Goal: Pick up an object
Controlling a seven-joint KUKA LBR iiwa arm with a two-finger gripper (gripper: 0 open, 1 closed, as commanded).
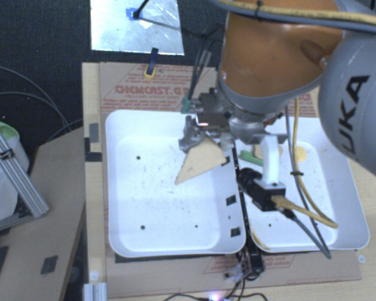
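Note:
A flat tan wedge (pixel 199 163) lies at the upper right of the left bin (pixel 144 231), its broad end up and its tip pointing down-left. My gripper (pixel 203 137) hangs directly over that broad end, at or very near it. The grey wrist and the big orange band of the arm (pixel 276 36) hide most of what is above. Whether the wedge is gripped cannot be made out.
In the right bin (pixel 344 231), a small green piece (pixel 251 158) and a yellow piece (pixel 298 154) show beside the arm's cables (pixel 307 202). A black divider (pixel 241 212) runs between the bins. A grey metal sheet (pixel 136 17) lies behind the bench.

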